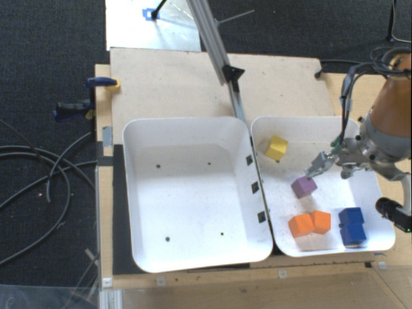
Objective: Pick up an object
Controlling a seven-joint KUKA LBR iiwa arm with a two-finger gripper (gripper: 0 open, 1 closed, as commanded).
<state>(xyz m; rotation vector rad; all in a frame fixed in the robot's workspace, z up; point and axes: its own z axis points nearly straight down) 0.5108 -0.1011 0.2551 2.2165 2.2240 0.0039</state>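
Within the right-hand white bin (380, 184), taken as the landmark: four items and one tool. Item one, purple block (304, 187), small, roughly cubic with no marked long axis, lying near the bin's middle. Item two, yellow block (277, 148), toward the far-left part of the same bin, near the divider. Item three, orange block pair (309, 224), two pieces side by side and touching, toward the near edge. Item four, blue block (352, 226), beside the orange pair on its right, near the bin's near-right corner. Tool: gripper (320, 165), on the grey arm with orange band entering from the right; its tip hangs just above and to the right of the purple block, very close, contact not discernible. Finger spacing: cannot be told from this angle; nothing is seen held. Judgement: the purple block is the nearest candidate, lying down-left of the tip, so a short move that way and a descent seems called for. Left-hand white bin (138, 172): adjoining.
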